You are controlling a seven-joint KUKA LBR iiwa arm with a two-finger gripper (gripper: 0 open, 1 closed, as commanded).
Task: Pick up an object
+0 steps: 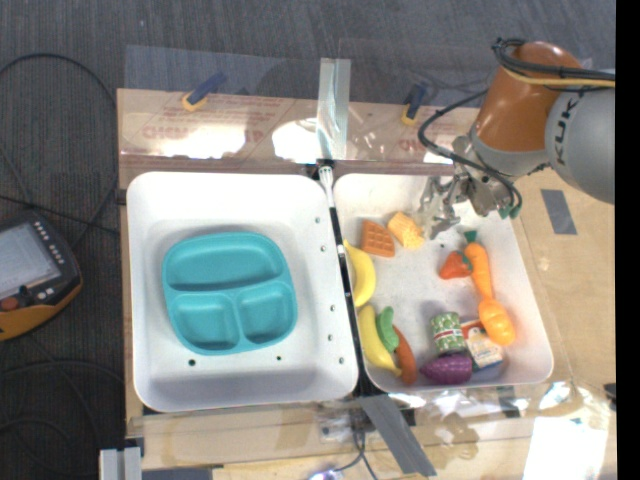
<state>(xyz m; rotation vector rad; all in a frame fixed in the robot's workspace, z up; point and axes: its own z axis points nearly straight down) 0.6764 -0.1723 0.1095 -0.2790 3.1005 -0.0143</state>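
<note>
My gripper (440,211) hangs over the back part of the right bin (535,313), just right of a yellow-orange wedge (405,230) and a waffle piece (377,238). Nothing visibly hangs from it. Below it lie a red pepper-like toy (455,265) and a carrot (480,266). Toward the bin's front sit an orange fruit (497,321), a green can (446,330), a small box (485,351) and a purple eggplant (447,370). Two bananas (361,273) (374,336) and a red chili (404,354) line the bin's left wall.
The left bin (150,218) holds a teal compartment tray (230,290). A ridge (338,268) divides the two bins. The arm's orange band (520,103) and cables stand over the right bin's back right corner. A handheld pendant (30,263) lies far left on the floor.
</note>
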